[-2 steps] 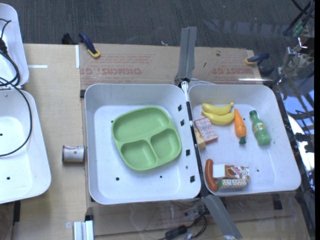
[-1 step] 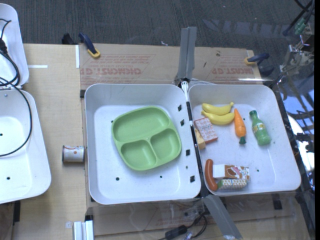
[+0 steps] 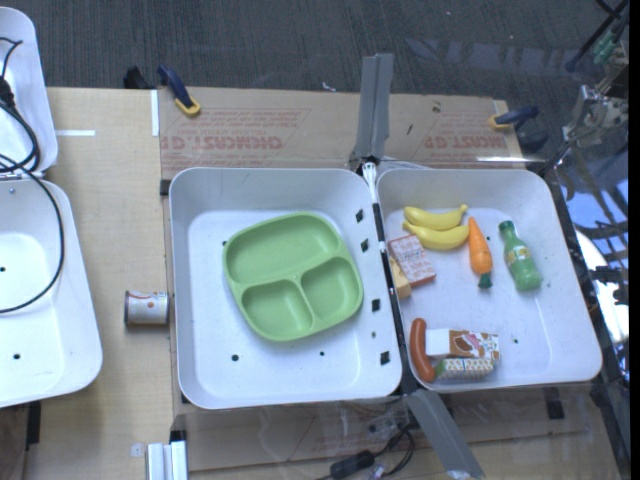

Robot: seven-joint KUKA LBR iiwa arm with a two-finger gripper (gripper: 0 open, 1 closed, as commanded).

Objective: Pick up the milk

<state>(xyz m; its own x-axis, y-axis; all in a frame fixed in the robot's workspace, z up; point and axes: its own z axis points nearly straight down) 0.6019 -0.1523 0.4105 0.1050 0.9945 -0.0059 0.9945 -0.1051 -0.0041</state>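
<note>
Camera view puts what I take to be the milk [image 3: 463,355], a white and brown carton lying on its side, at the near edge of the right bin [image 3: 560,218]. It sits close to the bin's near wall and touches or nearly touches a red sausage [image 3: 418,349] on its left. That crowding is the main risk. A descent slightly too far left could catch the sausage or drag it along, and one too near could strike the bin's rim. A flat-lying carton may also slip out of a shallow pinch. A second small carton [image 3: 411,261] with reddish print lies farther back, near the wall between the two bins, and could be mistaken for the target. Open floor lies to the right of the milk and just beyond it. The bananas [image 3: 437,225], carrot [image 3: 480,250] and green bottle [image 3: 520,257] are well apart toward the far side. The left bin [image 3: 190,298] holds a green divided plate [image 3: 292,276]. The gripper [image 3: 592,118] seems to hang beyond the right bin's far right corner, holding nothing that I can see. I cannot tell whether it is open or closed.
</note>
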